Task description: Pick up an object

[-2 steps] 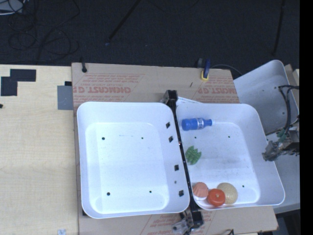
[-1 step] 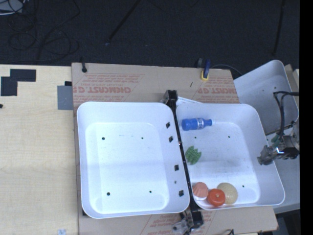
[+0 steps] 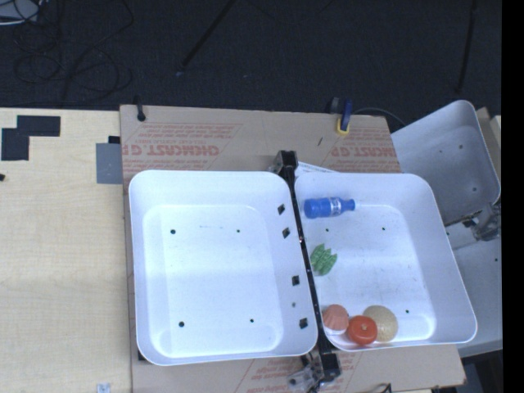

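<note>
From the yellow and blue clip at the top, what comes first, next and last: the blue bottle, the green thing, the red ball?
Starting from the clip:
1. The blue bottle, at the far end of the right bin.
2. The green thing, halfway down, by the middle divider.
3. The red ball, at the near end.

Green object [image 3: 323, 259] too small to identify

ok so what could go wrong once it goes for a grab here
The red piece, the tan one and the pink-and-white one sit bunched in the right bin's near corner, so fingers may jam against a wall or catch two at once. The blue bottle lies on its side and could roll away.
</note>
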`<action>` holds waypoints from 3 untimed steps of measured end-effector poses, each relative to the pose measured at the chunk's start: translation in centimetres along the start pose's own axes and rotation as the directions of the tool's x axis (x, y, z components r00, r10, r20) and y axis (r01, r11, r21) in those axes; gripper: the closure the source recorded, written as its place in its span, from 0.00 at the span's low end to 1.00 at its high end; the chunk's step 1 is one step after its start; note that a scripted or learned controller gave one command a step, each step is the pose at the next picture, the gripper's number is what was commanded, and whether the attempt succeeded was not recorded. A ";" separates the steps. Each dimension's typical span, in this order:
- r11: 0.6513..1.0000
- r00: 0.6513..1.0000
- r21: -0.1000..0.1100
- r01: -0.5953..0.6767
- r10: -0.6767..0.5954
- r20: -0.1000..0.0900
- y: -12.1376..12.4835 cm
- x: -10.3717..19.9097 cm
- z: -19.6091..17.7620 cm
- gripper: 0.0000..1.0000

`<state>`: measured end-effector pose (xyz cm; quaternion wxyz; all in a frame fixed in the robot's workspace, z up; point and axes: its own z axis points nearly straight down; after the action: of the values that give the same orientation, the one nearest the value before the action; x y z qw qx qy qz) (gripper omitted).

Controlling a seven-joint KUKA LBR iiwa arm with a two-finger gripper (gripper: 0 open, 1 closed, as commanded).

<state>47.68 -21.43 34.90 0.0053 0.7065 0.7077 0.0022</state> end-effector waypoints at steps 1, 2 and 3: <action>1.000 1.000 0.017 -0.002 0.002 -0.006 -0.2 0.2 5.4 1.00; 1.000 1.000 0.018 -0.002 0.002 -0.007 -0.3 0.2 10.3 1.00; 1.000 1.000 0.003 0.000 0.000 -0.001 0.0 0.0 0.3 1.00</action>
<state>47.66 -21.42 34.55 0.0039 0.7065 0.7077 0.0015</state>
